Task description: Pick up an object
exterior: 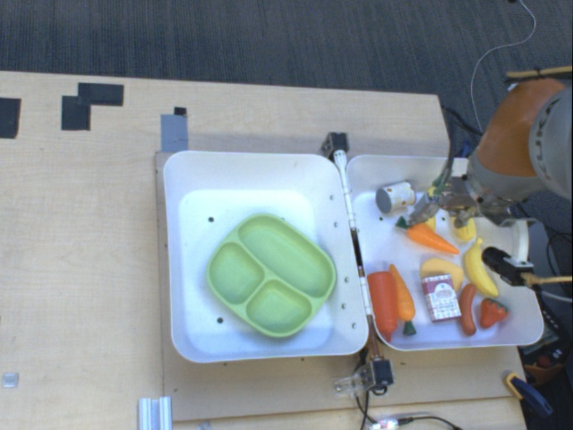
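"While the gripper [423, 211] hangs over the right bin [403, 167], can you say whether it is open or closed?"

"No, I cannot tell from this angle. Nothing shows as held in it."

"What lies closest to it?"

"A small orange carrot [433, 238], just beside its tip, on the side toward the lower edge of the view. A silver can [394, 195] lies on its side near the tip too, on the side away from the arm. A small yellow piece [465, 231] sits just beyond the carrot, under the wrist."

"And a little further off in the same bin?"

"Lower in the view than the carrot come a yellow banana [482, 272] and a paler, orange-yellow fruit [438, 266] beside it. Touching that fruit is a red and white box [440, 297]. Past the box, toward the bin's near corner on the arm's side, lie a red sausage-shaped piece [468, 310] and a strawberry [493, 313]."

"Anything against the wall between the bins?"

"A long red piece [383, 302] and a large carrot [404, 299], side by side, well down from the gripper."

"And furthest away?"

"The left bin [192, 195], across the divider from the gripper. It holds a green plate [271, 274] with three compartments, lying flat and turned at a slant."
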You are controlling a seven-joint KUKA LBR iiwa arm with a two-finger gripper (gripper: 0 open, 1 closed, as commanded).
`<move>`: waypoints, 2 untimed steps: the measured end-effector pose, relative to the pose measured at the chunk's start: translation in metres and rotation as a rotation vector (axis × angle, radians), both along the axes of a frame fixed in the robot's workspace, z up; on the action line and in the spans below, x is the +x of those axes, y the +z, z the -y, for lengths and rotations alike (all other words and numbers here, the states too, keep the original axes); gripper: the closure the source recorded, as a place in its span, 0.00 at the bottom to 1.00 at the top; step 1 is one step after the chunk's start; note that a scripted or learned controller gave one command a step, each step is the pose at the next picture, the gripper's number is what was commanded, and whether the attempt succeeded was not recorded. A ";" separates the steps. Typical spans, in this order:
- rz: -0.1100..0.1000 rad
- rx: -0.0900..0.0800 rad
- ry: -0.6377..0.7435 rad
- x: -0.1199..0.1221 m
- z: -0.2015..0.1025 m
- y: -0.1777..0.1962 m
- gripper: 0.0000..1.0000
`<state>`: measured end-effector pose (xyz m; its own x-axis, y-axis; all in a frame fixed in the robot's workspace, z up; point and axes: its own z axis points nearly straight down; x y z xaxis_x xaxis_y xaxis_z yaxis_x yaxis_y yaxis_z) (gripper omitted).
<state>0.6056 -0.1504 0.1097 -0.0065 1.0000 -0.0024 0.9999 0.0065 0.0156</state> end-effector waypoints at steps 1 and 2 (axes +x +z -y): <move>-0.009 0.001 -0.005 -0.064 -0.019 -0.023 0.00; -0.002 0.000 -0.004 -0.061 -0.019 -0.011 1.00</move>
<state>0.5443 -0.1317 0.0990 -0.0028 1.0000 -0.0023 0.9999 0.0028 0.0140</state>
